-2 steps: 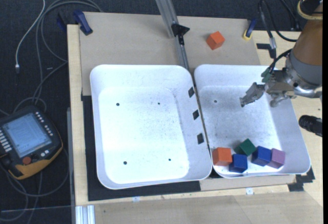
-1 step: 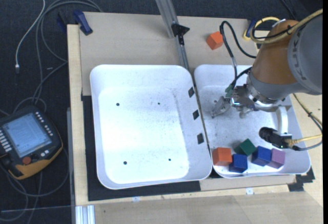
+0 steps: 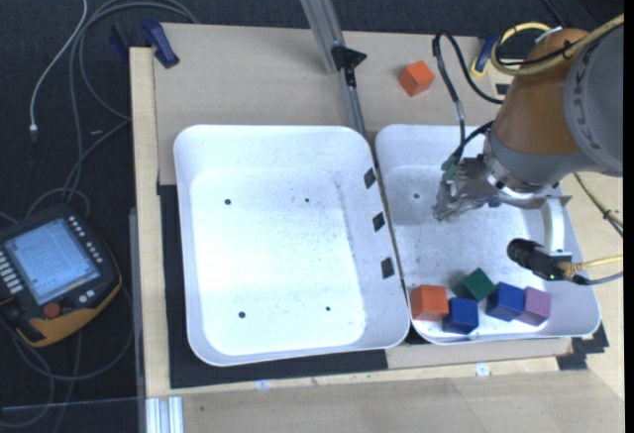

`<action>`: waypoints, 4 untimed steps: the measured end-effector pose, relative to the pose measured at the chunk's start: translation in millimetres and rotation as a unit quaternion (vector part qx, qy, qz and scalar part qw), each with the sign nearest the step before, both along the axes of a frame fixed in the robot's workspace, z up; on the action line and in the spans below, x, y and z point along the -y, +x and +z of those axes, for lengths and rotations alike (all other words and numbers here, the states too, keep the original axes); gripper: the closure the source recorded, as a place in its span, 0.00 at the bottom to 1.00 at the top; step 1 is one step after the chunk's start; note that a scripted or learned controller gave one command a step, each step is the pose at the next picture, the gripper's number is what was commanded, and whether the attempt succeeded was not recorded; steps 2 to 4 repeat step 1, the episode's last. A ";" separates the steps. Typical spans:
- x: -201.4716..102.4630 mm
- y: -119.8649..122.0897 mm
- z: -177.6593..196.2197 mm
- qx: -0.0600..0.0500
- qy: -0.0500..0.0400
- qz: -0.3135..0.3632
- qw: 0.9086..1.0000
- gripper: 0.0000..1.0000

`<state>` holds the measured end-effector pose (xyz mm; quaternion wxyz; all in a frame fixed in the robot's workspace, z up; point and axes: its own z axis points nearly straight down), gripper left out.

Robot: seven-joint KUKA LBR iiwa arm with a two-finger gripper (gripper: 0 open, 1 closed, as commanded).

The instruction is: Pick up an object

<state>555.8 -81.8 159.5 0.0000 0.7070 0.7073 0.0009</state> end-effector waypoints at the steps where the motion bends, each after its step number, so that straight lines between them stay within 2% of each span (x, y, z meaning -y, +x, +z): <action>1: -48.1 -57.3 42.4 -0.002 0.002 0.002 1.000 1.00; 4: -48.1 -57.3 42.4 -0.002 0.002 0.002 1.000 1.00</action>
